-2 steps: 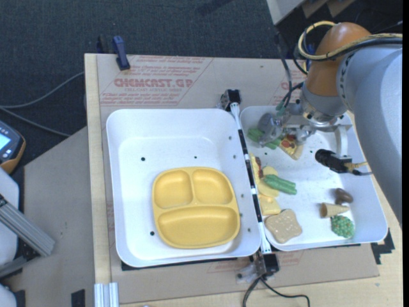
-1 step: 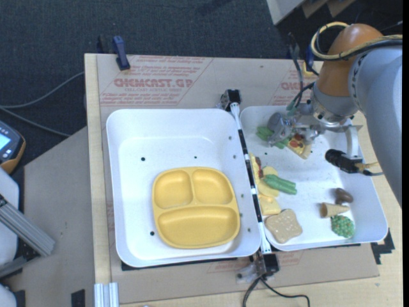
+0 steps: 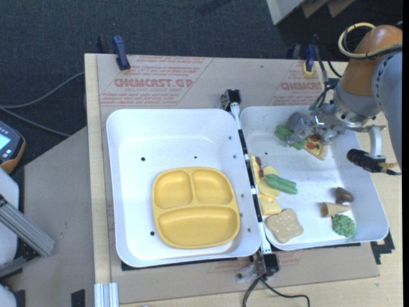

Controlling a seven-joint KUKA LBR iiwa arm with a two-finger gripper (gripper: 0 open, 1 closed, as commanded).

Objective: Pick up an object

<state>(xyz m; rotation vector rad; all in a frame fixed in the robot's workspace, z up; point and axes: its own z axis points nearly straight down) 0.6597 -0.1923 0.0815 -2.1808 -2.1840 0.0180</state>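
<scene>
From above, the grey metal claw (image 3: 300,132) is low in the back of the right white plastic bin (image 3: 367,200), touching a small green leafy toy (image 3: 283,133) and a red-and-yellow toy piece (image 3: 314,147). I cannot tell how wide it is open. The pieces lie crowded together, so it may catch two or push them aside.

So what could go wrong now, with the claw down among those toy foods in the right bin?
The gripper sits amid a tight cluster: a green piece and a red-and-yellow piece. It may grab two at once, or nudge one aside and close on nothing. It is also near the right bin's far wall, so a pushed piece could wedge there.
</scene>
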